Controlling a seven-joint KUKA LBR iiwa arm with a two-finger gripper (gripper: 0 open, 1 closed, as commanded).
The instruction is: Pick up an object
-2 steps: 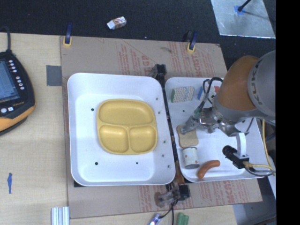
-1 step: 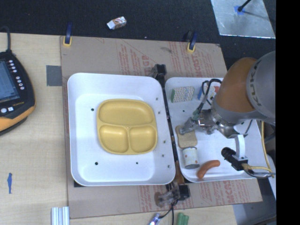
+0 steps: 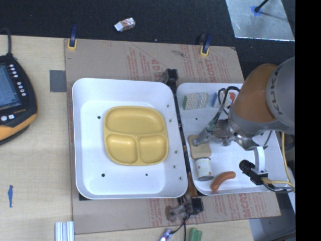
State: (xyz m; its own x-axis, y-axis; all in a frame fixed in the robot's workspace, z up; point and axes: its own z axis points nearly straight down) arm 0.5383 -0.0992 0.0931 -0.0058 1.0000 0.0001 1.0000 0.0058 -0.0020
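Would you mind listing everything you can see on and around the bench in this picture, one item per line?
Divided plate: one, yellow, three compartments, in the left bin.
Left bin: one, white, centre of the bench.
Right bin: one, white, beside the left bin.
Sausage: one, orange-brown, near the right bin's front edge.
Small can: one, whitish, in the right bin beside the sausage.
Tan block: one, beige, just behind the can, under the gripper.
Patterned packet: one, green and white, at the right bin's far corner.
Teach pendant: one, orange and black, far left of the bench.
Clamps: two, yellow and blue, on the cardboard's far edge.
Arm: one, grey with orange band, over the right bin.
Gripper: one, metal, low over the tan block.
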